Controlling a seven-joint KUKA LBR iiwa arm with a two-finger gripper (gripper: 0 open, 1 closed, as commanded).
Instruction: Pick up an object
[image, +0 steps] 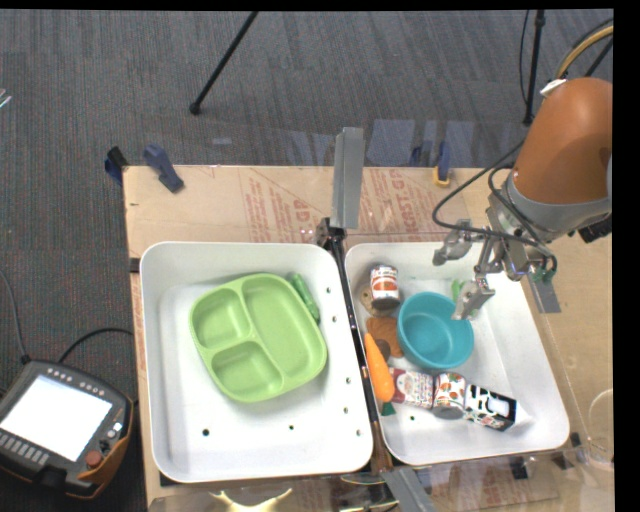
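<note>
The arm (560, 150) reaches in, its fingers (470, 300) spread apart above the blue bowl (435, 332).

Red printing runs across the cardboard sheet (290, 205) up and left of the claw (478, 290), upside down and too faint to read.

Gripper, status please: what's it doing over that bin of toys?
Gripper over right bin, at teal bowl's rim, nothing seen held. Can, carrot alongside. Green plate in left bin.
</note>
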